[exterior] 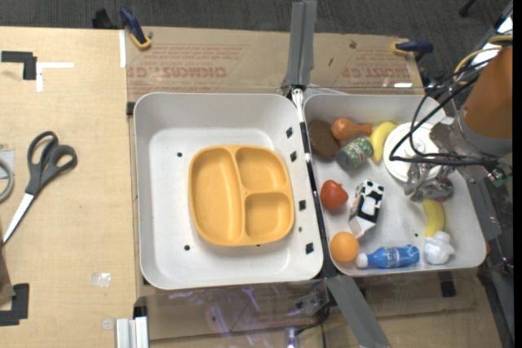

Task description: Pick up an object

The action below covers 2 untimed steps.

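**Pincer hanging over the right bin, banana just below it**

The arm is reaching in from the right edge of the view, its orange band sitting above the wrist, and the pincer [429, 185] is hovering over the right-hand bin [471, 257]. The metal fingers are blurring into a grey tangle with the cables above them, so I cannot tell whether the pincer is spread or closed. Nothing is showing between the fingers, so I am judging no grasp is made yet.

Taking the pincer as the landmark:

- A yellow banana [434, 217] is lying just beside it on the near side, toward the bottom of the view. Its long axis is running roughly toward and away from the pincer, top end tucked under the fingers.
- A white toy [439, 248] is sitting beyond the banana, further down.
- A blue bottle [390, 257] is lying down and to the left, its long axis running left-right.
- A black-and-white toy [369, 202] is sitting to the left, with a red ball [333, 194] further left.
- A white bowl [405, 149] is resting up and slightly left, near the wrist cables.

My reading: the banana is the closest candidate. The coming move is likely turning on a short drop, with the fingers needing to straddle the banana across its narrow width.

The left bin, well apart to the left, is holding a yellow divided tray [242, 195].
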Motion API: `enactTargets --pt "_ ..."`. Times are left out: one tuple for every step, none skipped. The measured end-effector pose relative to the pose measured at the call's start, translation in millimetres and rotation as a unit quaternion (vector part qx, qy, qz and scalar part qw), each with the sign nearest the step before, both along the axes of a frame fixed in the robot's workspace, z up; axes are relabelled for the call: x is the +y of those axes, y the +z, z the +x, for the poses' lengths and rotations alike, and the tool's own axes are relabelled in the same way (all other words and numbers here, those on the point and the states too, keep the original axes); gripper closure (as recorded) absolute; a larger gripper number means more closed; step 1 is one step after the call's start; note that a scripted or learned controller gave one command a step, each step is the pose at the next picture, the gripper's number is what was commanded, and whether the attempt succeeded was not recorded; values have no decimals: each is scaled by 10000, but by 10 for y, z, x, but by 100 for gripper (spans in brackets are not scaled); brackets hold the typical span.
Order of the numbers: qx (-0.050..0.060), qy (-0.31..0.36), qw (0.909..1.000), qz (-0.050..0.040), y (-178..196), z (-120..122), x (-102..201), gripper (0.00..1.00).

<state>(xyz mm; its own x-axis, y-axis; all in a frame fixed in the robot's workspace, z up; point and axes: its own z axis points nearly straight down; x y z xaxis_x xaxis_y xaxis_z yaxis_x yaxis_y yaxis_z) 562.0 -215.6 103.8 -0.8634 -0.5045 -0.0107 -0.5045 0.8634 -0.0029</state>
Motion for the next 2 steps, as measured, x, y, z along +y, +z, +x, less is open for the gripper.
enactTargets --pt "35 -296 9996 -5 -113 -74 -50 100" --pt "53 -1001 9950 -1 -126 -629 419 100"
